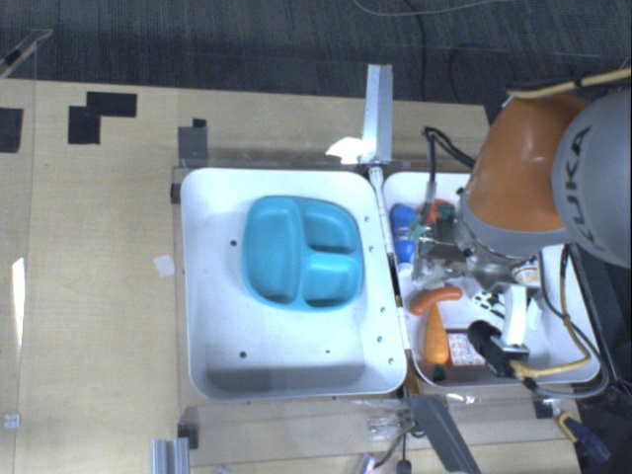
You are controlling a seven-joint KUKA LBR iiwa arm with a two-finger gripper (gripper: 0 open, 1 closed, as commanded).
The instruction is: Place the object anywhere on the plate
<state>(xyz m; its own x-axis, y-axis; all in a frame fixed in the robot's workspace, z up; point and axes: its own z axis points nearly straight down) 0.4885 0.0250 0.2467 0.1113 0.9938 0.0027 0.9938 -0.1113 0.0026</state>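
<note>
A blue plate point(301, 251) with three compartments lies in the left white bin point(212, 363), and nothing rests on it. My gripper point(433, 263) hangs low over the middle of the right bin point(583, 358), just right of the divider between the bins. Directly below it lies an orange-red sausage-shaped piece point(435, 298). A blue object point(402, 219) sits to the gripper's left, against the divider. An orange carrot-like piece point(435, 337) lies nearer the front. The arm's wrist hides the middle of the right bin.
A small brown and red box point(462, 348) lies at the right bin's front beside the carrot-like piece. A metal post point(378, 107) stands behind the bins at the divider. The left bin has bare floor all around the plate.
</note>
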